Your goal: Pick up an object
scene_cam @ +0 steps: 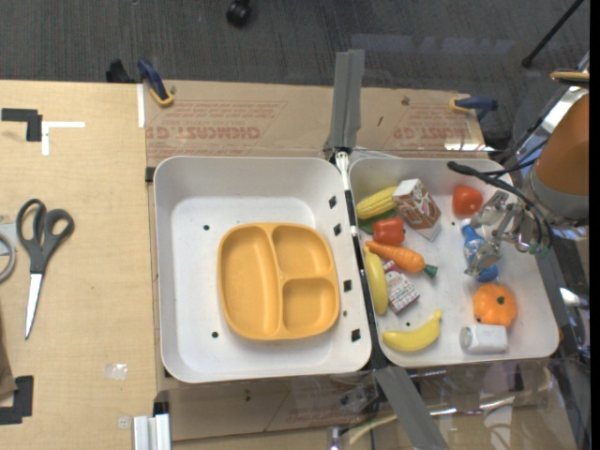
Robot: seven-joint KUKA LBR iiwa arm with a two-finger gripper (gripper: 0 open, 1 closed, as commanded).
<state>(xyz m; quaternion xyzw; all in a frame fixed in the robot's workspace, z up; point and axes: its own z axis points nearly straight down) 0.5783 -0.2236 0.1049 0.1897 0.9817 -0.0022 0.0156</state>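
My gripper [491,230] hangs over the right side of the right bin [539,345], reaching in from the right edge. Directly under and partly behind it lies a small blue object [480,254]; whether the gripper touches it cannot be made out. Around it lie a red tomato [467,200], an orange toy fruit [494,305] and a white cylinder [483,338]. Further left in that bin are a corn cob [375,202], a brown-and-white block [418,205], a carrot [397,255] and two bananas [376,283] [412,335].
The left bin [178,251] holds a yellow divided plate [278,279]. Scissors [39,251] lie on the bench at far left. Blue clamps [155,82] [473,106] grip the cardboard behind the bins. Cables trail beside the arm at the right.
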